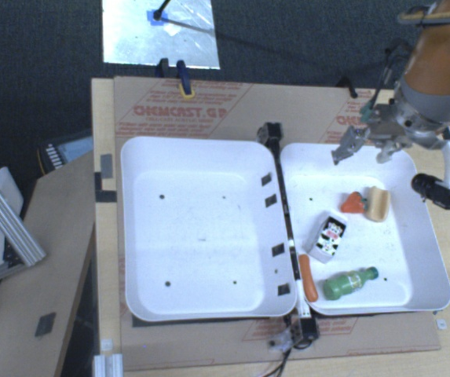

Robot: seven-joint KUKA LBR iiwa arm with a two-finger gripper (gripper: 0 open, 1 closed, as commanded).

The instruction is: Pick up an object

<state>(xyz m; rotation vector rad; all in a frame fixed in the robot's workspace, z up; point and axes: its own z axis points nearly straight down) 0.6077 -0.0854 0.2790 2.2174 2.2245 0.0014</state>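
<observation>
While the grey arm with its orange band is reaching in from the right of the camera view, the end effector is hanging over the far edge of the right bin, with its two fingers spread wide and nothing sitting between them. Both fingers are pointing down toward the bin's back left part, well apart from every object below.

Four objects are lying in the right bin. An orange piece is resting just beside a tan, bread-like piece, the two touching or nearly so, near the bin's middle. A small white box with black markings is lying tilted just below them. Toward the near edge, a green bottle is lying on its side. A thin orange stick, perhaps a carrot, is lying along the bin's left wall, close to the bottle's base.

The left bin is sitting side by side with the right one, their inner rims meeting along a dark strip. Both are resting on a brown cardboard sheet with red lettering spread over the table. Beyond the sheet, a shiny silver panel is lying on dark carpet.
</observation>
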